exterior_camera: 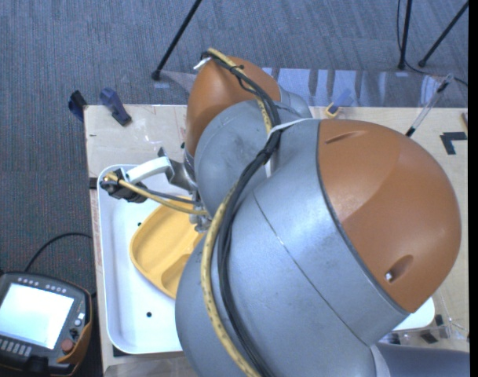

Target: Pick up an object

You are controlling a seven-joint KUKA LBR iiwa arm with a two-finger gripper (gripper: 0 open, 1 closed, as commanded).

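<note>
Pincer (195,215): the arm's (317,242) own bulk covers it, so I cannot tell whether it is wide, narrow or holding anything. The wrist end sits low at the near edge of the yellow dish (164,246), which I take as the pick target. My reading is that the arm is down for a grasp at the dish rim. The dish lies hollow side up, its right part hidden under the arm. Around the dish is the white left bin (113,289), with a small dark speck (148,314) on the bin floor just below the dish. Beyond the dish, toward the top, is the bare wooden bench (121,132) with a blue clamp (113,105) at its edge. Well left of the dish, the teach pendant (34,314) rests on the carpet (50,45).
</note>
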